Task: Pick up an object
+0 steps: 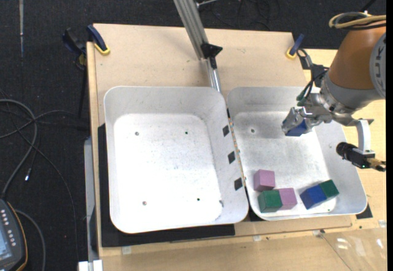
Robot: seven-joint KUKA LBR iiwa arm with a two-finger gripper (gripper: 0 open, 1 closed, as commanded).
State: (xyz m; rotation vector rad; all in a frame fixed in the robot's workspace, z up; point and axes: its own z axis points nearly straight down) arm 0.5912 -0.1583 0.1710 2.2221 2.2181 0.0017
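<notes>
Dark floor strewn with cables surrounds a pale wooden surface (159, 58), clamped at its far corners, which carries two shallow white bins side by side. The left bin (116, 141) shows bare speckled floor, while the right bin (258, 107) holds every candidate for the pick, gathered toward its near edge: a pink cube (264, 179), a dark green cube (269, 201) touching a second pink cube (288, 198), and, just beside those, a blue cube (313, 195) with a smaller green cube (330, 188) tucked against its 2 o'clock side. The arm, grey with its orange band, reaches in from 3 o'clock, and the tool (297, 123) hangs over the far half of the right bin. Something blue sits at its tip (a part of the hardware or a small held block; the view is too blurred to decide), so whether it stands wide, narrow or closed on anything cannot be told. What matters for the coming move is direction: the cluster lies toward 6 o'clock from the tool, with a clear stretch of bin floor between. The lone pink cube is nearest, at roughly 7 o'clock, and stands slightly apart from its neighbours, which in my judgement makes it the easiest to take without jostling the others.
</notes>
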